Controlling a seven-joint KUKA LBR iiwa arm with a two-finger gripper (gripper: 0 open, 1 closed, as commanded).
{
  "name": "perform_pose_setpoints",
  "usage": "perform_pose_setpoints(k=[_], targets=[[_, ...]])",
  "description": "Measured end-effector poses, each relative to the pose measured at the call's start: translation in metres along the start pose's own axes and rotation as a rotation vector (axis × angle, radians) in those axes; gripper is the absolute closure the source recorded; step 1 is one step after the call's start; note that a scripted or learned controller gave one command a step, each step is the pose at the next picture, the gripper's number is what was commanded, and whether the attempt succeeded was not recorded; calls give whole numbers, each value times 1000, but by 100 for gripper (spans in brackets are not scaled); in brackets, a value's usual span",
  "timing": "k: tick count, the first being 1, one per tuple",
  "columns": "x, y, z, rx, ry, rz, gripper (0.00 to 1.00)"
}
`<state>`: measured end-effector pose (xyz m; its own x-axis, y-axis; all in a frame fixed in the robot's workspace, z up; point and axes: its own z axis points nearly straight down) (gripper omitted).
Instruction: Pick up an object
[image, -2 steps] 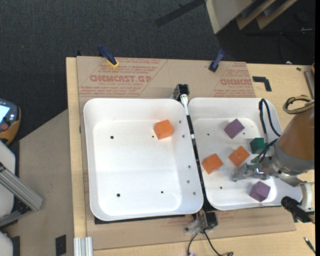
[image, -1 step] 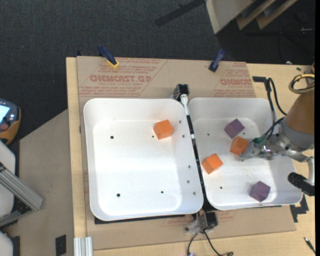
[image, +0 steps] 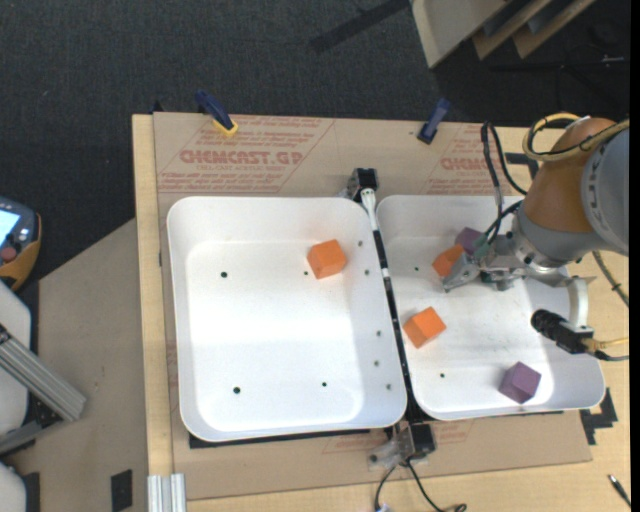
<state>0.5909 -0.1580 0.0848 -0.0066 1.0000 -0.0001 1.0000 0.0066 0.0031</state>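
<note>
Orange foam-like cube (image: 448, 263) met by the two-finger gripper (image: 462, 274) in the right white bin (image: 560, 400), grip state untellable, matching cube (image: 425, 327) at seven o'clock, open floor between.

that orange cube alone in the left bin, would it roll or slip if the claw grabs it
The orange cube has flat faces, so it probably won't roll. It looks like a solid block that keeps its shape, likely light. It sits turned against the left bin's walls, so a misaligned squeeze might twist it.
</note>
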Motion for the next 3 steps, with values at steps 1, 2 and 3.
perform_pose_setpoints(k=[1, 2, 3], targets=[[-48, 58, 2, 12, -2, 5, 0], [-46, 57, -9, 10, -2, 4, 100], [54, 81, -155, -16, 1, -5, 100]])
